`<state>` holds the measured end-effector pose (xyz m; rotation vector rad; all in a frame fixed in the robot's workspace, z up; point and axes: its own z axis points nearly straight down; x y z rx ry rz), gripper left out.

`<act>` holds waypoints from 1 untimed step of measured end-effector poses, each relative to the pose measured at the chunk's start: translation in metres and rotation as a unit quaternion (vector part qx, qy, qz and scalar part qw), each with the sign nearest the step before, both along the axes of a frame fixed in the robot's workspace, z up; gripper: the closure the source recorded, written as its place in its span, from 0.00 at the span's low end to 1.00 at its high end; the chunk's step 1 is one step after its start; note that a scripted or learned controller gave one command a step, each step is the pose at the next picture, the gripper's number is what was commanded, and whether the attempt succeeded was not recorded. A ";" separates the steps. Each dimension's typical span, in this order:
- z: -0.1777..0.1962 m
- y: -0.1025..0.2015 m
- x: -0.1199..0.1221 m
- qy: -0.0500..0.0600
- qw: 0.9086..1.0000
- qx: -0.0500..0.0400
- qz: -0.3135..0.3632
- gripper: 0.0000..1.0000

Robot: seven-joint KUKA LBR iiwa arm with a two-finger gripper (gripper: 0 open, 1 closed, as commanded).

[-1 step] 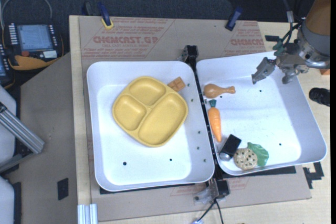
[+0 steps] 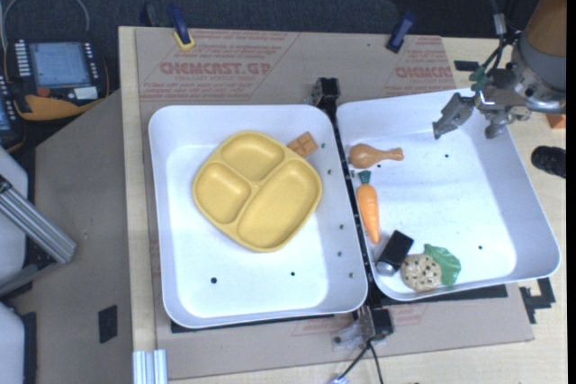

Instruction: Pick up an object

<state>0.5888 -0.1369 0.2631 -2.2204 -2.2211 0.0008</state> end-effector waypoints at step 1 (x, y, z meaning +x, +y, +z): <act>-0.044 0.005 0.000 0.003 1.000 0.001 0.000 0.00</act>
